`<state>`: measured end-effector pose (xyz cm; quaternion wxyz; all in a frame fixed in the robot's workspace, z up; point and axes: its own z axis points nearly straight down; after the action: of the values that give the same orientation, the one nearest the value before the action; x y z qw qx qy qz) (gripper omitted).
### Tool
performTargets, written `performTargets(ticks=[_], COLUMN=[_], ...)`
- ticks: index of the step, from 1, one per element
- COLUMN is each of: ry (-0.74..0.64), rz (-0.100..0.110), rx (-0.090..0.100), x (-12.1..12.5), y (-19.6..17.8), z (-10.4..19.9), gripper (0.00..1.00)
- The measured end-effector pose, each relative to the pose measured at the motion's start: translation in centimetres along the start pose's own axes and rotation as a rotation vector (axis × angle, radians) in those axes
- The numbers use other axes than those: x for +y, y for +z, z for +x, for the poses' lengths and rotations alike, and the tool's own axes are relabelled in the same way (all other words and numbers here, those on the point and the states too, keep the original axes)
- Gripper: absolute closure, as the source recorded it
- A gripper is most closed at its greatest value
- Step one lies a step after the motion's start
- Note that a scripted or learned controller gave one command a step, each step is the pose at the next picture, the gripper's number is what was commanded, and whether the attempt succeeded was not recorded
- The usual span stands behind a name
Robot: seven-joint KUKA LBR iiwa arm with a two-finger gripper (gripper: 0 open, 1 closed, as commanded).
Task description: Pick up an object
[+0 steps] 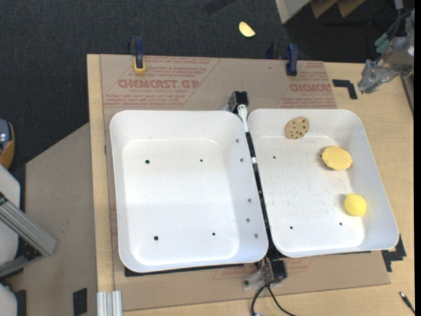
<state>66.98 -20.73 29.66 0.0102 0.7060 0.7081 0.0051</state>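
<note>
Target the yellow disc [336,158] in the right bin [316,239] — well apart from the cookie [297,128] and lemon [355,205]. Whether the gripper [376,76] is spread or closed cannot be told — verify first.

Claw [378,71] blurred, arm cut off

- 1 camera, fixed above the bench [197,74], looks down at a slant, from high enough to take in both bins whole.
- The left bin [122,176] and the right bin [375,176] sit side by side across the middle of the frame, their long sides running away from the lens.
- The far edge of the bench, with 2 blue clamps [137,47], lies toward the top; dark floor [59,25] shows beyond it and at the left.
- The near bench edge runs along the bottom of the frame.
</note>
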Motion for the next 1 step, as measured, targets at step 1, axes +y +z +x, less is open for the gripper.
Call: performTargets(ticks=[1], ry=[-0.001], rz=[0.026], rx=[0.01], x=[-5.34], y=[1.94], z=[5.73], gripper=[1.0])
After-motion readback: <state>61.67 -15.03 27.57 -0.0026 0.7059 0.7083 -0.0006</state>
